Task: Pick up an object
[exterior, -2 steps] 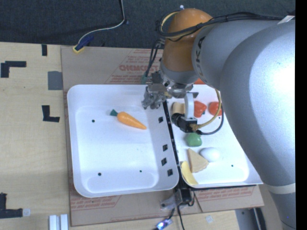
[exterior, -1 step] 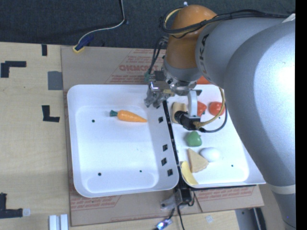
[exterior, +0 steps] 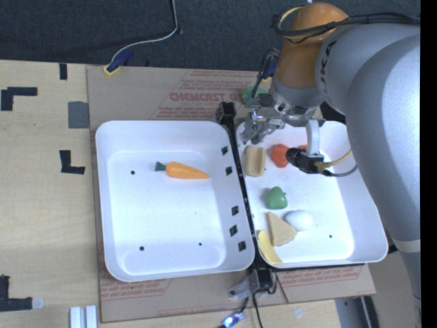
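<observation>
In the camera view the approach step is judged in hand: the jaws (exterior: 254,130) are poised just above the tan bread-shaped block (exterior: 255,160) in the right white bin (exterior: 355,248) — their state cannot be told. A descent is called for next. One orange plastic carrot (exterior: 184,171) is counted in the left white bin (exterior: 113,203) — one of each.

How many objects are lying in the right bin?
6: a tan piece at the left wall, a red one, a green one, a white egg, a wedge, a yellow piece. The arm may hide more.
</observation>
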### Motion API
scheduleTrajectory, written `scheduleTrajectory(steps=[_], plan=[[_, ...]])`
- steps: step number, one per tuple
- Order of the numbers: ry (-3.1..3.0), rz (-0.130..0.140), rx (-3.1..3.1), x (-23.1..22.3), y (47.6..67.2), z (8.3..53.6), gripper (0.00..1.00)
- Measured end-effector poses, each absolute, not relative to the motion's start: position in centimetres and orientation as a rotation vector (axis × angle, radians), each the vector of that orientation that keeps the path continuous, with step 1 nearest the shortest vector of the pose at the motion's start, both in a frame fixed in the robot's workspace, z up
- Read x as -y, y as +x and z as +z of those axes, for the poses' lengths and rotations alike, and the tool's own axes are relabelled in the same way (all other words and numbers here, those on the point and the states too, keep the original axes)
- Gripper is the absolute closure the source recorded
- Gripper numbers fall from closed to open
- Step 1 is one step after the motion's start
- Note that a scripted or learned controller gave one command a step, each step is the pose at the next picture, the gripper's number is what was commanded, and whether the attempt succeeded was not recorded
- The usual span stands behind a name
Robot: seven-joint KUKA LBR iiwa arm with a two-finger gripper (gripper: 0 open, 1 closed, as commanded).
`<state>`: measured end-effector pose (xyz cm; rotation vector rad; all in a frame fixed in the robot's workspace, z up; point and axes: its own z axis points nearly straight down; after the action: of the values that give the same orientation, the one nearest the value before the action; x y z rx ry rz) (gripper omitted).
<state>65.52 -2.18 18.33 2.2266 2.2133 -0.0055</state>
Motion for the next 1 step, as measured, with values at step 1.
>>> scheduleTrajectory(steps=[1], plan=[[2.218, -0.005, -2.232, -5.01, 59.15, 18.39, 1.00]])
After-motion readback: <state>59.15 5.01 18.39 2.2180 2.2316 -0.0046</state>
